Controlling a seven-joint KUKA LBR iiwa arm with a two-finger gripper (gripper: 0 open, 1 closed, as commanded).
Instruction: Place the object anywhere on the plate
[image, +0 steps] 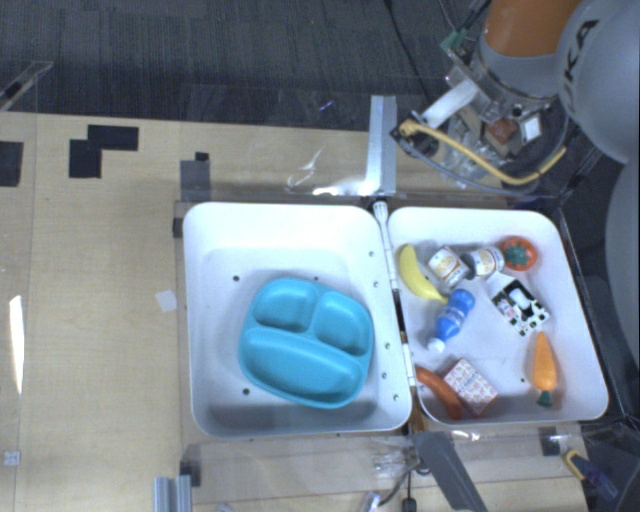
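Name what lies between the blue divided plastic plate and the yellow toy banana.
In the camera view, bare white bin floor beside the blue divided plastic plate, then the metal divider rail where the two bins meet, just before the yellow toy banana.

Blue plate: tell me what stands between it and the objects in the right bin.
The shared bin walls run between the objects, such as the banana, and the blue plate in the left bin. Anything moved must be lifted over them. The plate's compartments hold nothing.
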